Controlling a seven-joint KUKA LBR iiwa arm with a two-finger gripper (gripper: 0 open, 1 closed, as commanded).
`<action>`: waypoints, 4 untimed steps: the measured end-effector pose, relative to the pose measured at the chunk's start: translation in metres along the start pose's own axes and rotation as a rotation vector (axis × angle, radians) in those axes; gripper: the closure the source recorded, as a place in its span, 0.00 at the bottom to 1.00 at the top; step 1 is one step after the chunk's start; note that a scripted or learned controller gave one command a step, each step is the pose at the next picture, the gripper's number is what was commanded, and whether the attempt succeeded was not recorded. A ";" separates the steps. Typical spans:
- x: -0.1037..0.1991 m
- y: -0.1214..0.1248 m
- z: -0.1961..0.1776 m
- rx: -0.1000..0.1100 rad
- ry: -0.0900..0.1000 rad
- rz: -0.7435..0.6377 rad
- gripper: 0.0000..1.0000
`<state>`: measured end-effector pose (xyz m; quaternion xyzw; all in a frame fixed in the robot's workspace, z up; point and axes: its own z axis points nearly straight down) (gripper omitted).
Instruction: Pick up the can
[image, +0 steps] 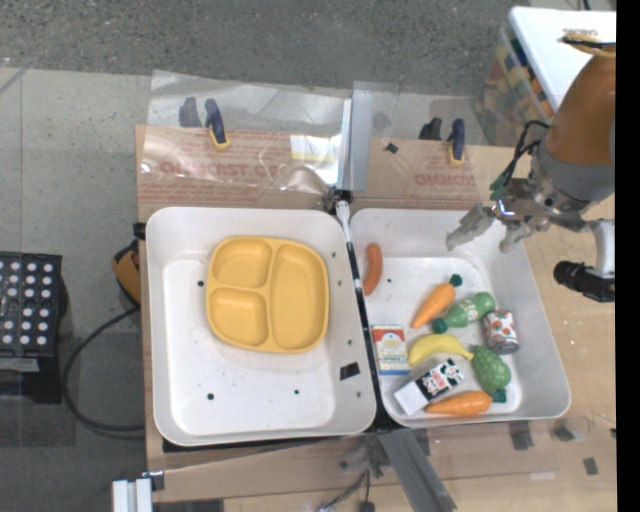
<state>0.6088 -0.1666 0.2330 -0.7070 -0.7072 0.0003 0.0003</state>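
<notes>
Orange carrots (434, 303) two, one can (501, 331), one yellow tray (268, 293), claw (492, 226) spread, gripping nothing

- A robot test lab is showing here: a wooden bench (420, 165) is sitting on a grey concrete floor (70, 180).
- Blue clamps (214, 122) are pinning plastic sheeting (250, 150) along the far edge.
- Plastic toy food (455, 350) is lying in the right white bin (545, 340).

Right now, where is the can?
The can lies in the right bin, near its right wall, just right of the green bottle and above the green vegetable.
</notes>
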 end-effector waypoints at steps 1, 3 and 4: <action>-0.056 -0.072 0.056 0.003 -0.003 0.135 0.00; -0.039 -0.094 0.131 0.001 -0.001 0.172 1.00; -0.006 -0.016 0.033 0.000 -0.004 0.254 1.00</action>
